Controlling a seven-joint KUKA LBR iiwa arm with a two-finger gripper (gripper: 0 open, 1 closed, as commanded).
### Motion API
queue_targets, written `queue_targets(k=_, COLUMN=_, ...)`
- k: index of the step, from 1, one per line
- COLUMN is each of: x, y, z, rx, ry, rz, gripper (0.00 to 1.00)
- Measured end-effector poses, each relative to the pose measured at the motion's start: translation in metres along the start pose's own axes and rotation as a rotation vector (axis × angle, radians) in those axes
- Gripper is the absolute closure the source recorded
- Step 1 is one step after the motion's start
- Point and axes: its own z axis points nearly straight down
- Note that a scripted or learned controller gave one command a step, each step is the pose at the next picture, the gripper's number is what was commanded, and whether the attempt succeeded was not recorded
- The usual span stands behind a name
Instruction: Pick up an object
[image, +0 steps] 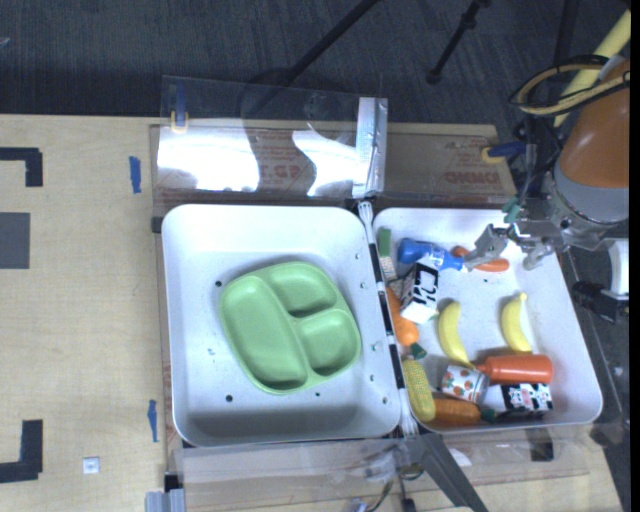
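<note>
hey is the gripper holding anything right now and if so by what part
Nothing is visibly held. The gripper hangs open over the far end of the right bin, and no object sits between its fingers.

Reddish print on the cardboard panel behind the far edge of the right bin, too blurred to read. White marks, maybe letters, on the black packet in that bin, not legible. Dark printing on the small white carton at the near right, also unreadable. Patterned label on the little can beside it, no words made out.
</note>
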Motion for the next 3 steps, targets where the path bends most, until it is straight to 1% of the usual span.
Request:
queue_targets(k=1, x=0.044, y=-0.006, z=-0.001, rx=0.001, ry=0.001, rz=-0.108, gripper=0.00)
queue_targets(k=2, x=-0.060, y=-0.027, z=-0.001, rx=-0.004, ry=-0.003, rz=-0.067, gripper=0.00)
queue_targets(k=3, x=-0.088, y=-0.027, z=0.093, rx=0.000, ry=0.007, rz=-0.119, gripper=0.00)
